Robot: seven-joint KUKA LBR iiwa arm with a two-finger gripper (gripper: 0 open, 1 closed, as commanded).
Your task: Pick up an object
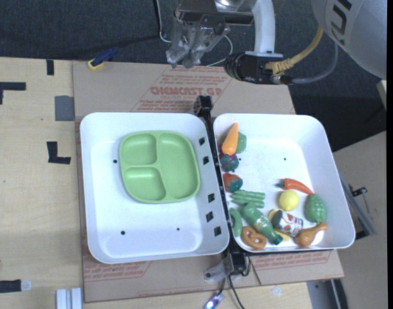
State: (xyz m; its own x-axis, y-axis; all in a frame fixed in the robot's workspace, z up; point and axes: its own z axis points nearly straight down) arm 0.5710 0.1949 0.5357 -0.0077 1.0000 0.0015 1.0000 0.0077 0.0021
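two white bins (96,172), one green plate (160,166), one carrot (230,138), hand (187,55) above

A robotics lab: 2 white bins (93,172) on a cardboard-covered bench (29,127) marked with black tape

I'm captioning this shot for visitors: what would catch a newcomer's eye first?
Probably the green divided plate, alone in the left bin. Next, the bright toy food heaped in the right bin, the orange carrot at its top left. The gripper hangs above the bins' far edge.
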